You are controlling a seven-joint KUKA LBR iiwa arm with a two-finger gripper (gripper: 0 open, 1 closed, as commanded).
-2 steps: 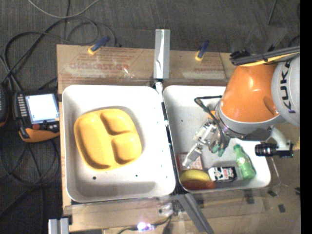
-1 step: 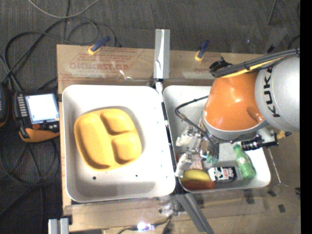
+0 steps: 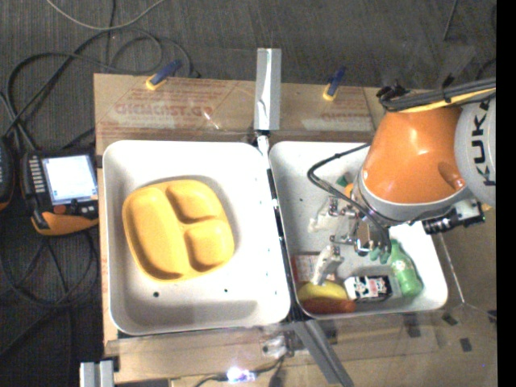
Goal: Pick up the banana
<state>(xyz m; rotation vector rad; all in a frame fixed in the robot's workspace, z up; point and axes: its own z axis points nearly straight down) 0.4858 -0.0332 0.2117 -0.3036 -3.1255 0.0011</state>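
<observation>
item: banana (image 3: pixel 316 290), yellow, lying flat along the near edge of the right bin (image 3: pixel 294 180), close to its near-left corner; a red item (image 3: pixel 332 305) touches it on the near side. not lifted.

item: gripper (image 3: pixel 329 266), hanging under the orange-banded arm (image 3: pixel 411 164), over the right bin's middle, tip just above the banana. placement suggests a descent for the pick; whether it touches the fruit cannot be told. fingers: state cannot be told, metalwork too cluttered; nothing seen held between them.

item: small carton (image 3: pixel 369 287), dark and white, near edge, right of banana.

item: green bottle (image 3: pixel 405 271), near-right corner.

item: yellow divided tray (image 3: pixel 179 228), centre of left bin (image 3: pixel 121 305), apart from the task.
</observation>
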